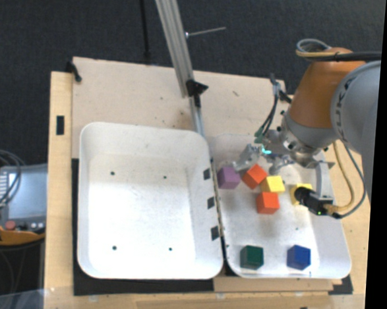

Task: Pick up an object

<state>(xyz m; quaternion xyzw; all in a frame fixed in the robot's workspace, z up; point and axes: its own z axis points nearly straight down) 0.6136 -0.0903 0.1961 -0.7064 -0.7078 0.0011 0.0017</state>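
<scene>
The right bin (pixel 335 249) holds several small blocks. A purple block (pixel 228 178), an orange block (pixel 253 176), a yellow block (pixel 274 184) and a second orange block (pixel 267 202) cluster near its upper middle. A green block (pixel 252 256) and a blue block (pixel 298 257) lie near its front wall. My gripper (pixel 263 163) hangs over the cluster at the bin's far side, just above the first orange block and the yellow block. It is open, and no block is between its fingers.
The left bin (pixel 86 176) is a wide white tray beside the right one. A slanted metal rail (pixel 178 47) rises from behind the bins near the dividing edge. The arm's orange band (pixel 317 80) looms over the right bin's far corner.
</scene>
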